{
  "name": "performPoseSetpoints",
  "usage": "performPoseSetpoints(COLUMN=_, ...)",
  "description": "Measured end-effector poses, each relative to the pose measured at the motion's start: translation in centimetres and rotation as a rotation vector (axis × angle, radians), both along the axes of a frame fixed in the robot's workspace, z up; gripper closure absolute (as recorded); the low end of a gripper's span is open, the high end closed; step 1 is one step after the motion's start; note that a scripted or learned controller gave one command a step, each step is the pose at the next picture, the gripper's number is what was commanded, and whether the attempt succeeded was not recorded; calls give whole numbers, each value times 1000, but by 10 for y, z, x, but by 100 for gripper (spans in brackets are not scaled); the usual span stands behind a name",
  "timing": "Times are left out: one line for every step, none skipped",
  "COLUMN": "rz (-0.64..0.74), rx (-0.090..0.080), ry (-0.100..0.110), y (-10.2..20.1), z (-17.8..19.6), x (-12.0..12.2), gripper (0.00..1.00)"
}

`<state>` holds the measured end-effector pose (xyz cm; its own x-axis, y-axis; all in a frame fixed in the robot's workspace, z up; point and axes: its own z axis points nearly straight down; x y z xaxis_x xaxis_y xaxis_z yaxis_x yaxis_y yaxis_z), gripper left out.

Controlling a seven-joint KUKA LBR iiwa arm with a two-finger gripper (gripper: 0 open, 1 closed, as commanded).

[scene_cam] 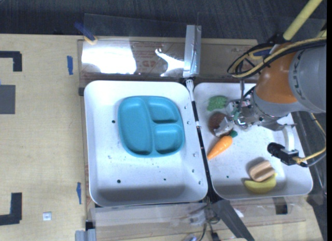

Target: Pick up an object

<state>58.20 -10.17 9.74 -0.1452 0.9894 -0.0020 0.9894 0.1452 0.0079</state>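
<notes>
My gripper point(229, 123) reaches down into the right bin point(290, 185) near its upper left part. Right beside it lie a brown rounded object point(216, 120) and, just below, an orange toy carrot point(220, 146) lying at a slant. A green leafy toy point(217, 102) rests above them near the bin's top edge. Toward the bin's lower right sit a hot-dog-like bun point(261, 170) and a yellow banana point(260, 185) against it. The wrist hides the fingers.
The left bin point(104, 177) holds a blue divided plate point(151, 125). A black cable connector point(282, 153) and yellow-black cables hang over the right bin's right side. A metal divider point(192, 53) stands behind the bins.
</notes>
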Motion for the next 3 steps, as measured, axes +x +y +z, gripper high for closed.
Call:
performPoseSetpoints(rz=-1, rx=0, ry=-6, y=0, z=12, x=2, gripper=100)
performPoseSetpoints(rz=-199, rx=2, ry=2, y=25, z=89, x=16, gripper=100)
performPoseSetpoints(rz=-199, rx=1, ry=7, y=25, z=87, x=15, gripper=0)
